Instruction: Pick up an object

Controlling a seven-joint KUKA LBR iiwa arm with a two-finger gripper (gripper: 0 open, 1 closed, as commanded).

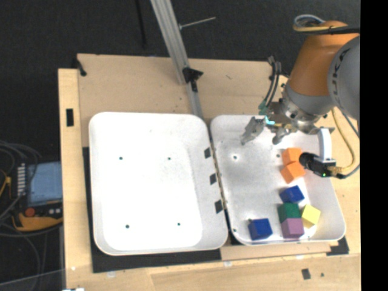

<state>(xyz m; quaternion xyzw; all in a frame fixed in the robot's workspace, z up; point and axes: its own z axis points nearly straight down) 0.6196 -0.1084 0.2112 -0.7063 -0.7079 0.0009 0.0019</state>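
You are looking down on two white bins, and the right bin (242,180) is the landmark here. The gripper (264,132) is hanging over the far end of that bin, near its top rim, with its two fingers (250,130) spread apart and nothing sitting between them. The grey arm with its orange band (315,59) is reaching in from beyond the bin's far right corner.

All the blocks are lying inside the right bin, along its right side and near end, well apart from the gripper. Two orange blocks (292,163) are sitting against the right wall, touching each other, about halfway down. Just below them a blue block (293,194) is resting, then a green block (289,211), a purple block (293,227) and a yellow block (310,214) are crowding together in the near right corner. A second blue block (260,228) is sitting alone by the bin's near rim, left of the purple one.

The left bin (151,180) is lying beside the right bin, touching along their shared edge.
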